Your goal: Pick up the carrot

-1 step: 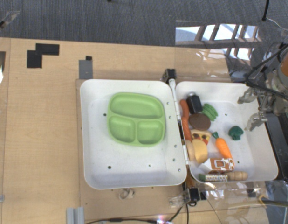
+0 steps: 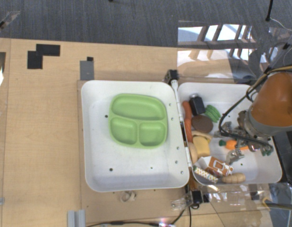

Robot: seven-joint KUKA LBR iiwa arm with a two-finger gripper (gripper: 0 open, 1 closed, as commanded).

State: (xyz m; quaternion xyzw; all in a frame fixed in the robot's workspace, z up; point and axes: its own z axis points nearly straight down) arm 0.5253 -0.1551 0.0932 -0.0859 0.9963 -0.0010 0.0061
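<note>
Your jaws (image 2: 236, 151) hang low in the right bin (image 2: 273, 171), but you cannot tell if they are wide or shut. The carrot (image 2: 230, 144), small and orange, lies just beside them. A brown round thing (image 2: 201, 124) sits near. The green plate (image 2: 138, 120) rests in the left bin (image 2: 96, 164) on the worktop (image 2: 37, 141).

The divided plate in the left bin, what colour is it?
Light green. The divided plate shows clearly in the camera view, lying in the white left bin.
</note>
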